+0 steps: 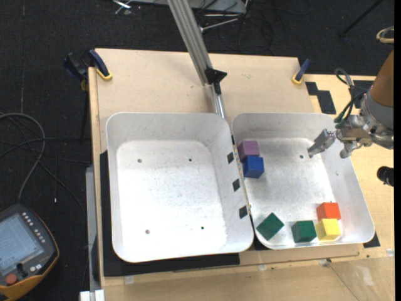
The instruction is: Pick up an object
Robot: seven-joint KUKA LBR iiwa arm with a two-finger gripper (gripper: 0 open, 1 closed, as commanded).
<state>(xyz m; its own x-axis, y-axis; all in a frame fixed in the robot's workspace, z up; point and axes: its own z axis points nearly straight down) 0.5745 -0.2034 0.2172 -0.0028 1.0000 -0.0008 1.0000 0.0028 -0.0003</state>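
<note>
Gripper (333, 144) is observed at the upper right edge of the right bin (351, 174), carried on the arm (383, 102) entering from the right; its fingers are seen spread apart, with nothing between them. This posture is judged consistent with an approach before any pick, no object yet being secured. Six blocks are counted, all in the right bin. A purple block (249, 148) and a blue block (253, 166) are found touching each other against the bin's left wall, well apart from the gripper. Along the near edge are noted two green blocks, one tilted (270, 226) and one squarer (304, 231), with a yellow block (328, 229) just beside the latter and an orange block (328, 211) touching the yellow one from behind. The near-corner cluster is judged awkward for finger clearance. The left bin (125, 137) is noted alongside, both bins resting on one bench (156, 80).
</note>
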